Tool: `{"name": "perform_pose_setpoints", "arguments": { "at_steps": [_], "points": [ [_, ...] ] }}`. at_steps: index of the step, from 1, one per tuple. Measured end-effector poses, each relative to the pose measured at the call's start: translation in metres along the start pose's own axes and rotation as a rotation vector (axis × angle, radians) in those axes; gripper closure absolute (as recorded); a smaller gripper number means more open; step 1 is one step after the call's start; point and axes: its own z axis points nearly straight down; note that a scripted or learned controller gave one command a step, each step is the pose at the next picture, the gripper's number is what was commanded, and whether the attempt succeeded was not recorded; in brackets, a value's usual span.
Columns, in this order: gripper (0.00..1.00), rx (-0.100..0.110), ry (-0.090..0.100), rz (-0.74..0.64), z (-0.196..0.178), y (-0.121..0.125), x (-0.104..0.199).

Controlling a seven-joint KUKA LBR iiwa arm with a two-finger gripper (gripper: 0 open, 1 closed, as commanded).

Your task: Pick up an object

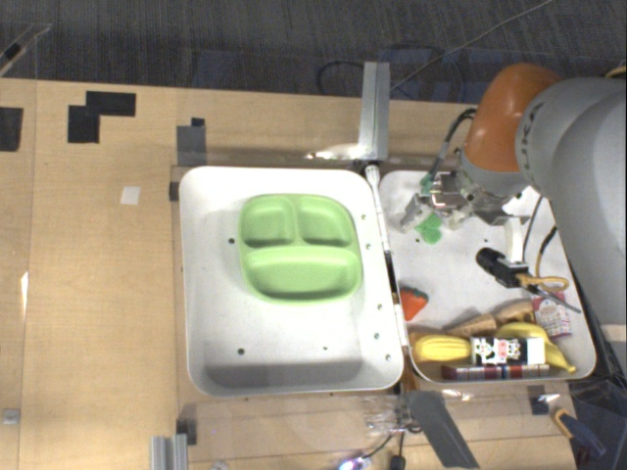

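Your gripper (432,211) hangs low in the far left part of the right bin (456,262), directly over a small green object (429,231). Whether it is spread or closed cannot be told from here. That green piece looks like the target. Centre over it, come straight down, keep clear of the bin's wall, and close only once the piece sits squarely between.

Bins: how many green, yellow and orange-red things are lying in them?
Green: 2, a divided plate and a small piece
Yellow: 2, a left banana and a right banana
Orange-red: 1, a wedge
Total: 5
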Motion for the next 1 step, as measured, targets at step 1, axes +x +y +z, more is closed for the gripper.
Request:
{"name": "perform_pose_setpoints", "arguments": {
  "at_steps": [1],
  "points": [
    [1.0,-0.008,0.0,-0.003,-0.0132,0.0029,0.0015]
  ]
}}
